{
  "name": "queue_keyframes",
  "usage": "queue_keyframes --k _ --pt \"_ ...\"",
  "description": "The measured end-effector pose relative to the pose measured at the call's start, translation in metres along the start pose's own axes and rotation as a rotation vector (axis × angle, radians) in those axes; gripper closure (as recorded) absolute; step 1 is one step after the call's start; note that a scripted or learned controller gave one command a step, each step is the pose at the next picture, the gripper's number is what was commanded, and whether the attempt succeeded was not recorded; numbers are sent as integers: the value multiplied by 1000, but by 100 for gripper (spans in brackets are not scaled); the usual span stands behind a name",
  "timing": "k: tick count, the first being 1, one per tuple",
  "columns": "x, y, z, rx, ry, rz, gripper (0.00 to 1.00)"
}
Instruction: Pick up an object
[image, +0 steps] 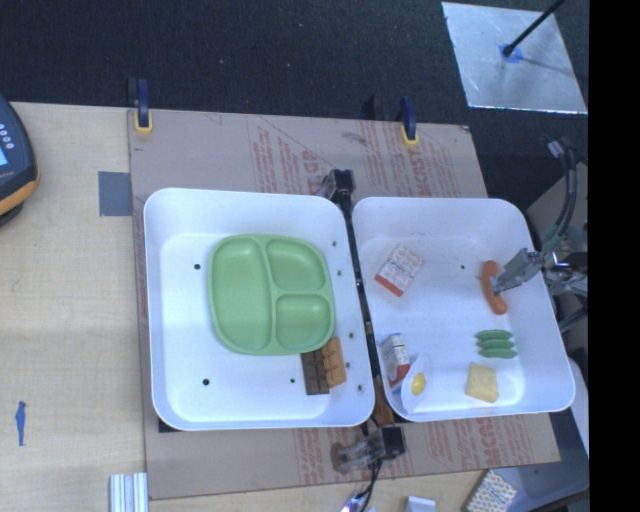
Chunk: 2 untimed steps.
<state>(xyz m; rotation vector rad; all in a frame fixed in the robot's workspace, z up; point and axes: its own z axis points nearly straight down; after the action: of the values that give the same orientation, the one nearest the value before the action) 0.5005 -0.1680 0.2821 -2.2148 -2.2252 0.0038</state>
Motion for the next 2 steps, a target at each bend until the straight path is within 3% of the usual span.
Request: queue_keyframes --k 1,2 --pt "-45 35 153 2 -1 0 0" --pt "-44 104 190 -6 -3 -4 0"
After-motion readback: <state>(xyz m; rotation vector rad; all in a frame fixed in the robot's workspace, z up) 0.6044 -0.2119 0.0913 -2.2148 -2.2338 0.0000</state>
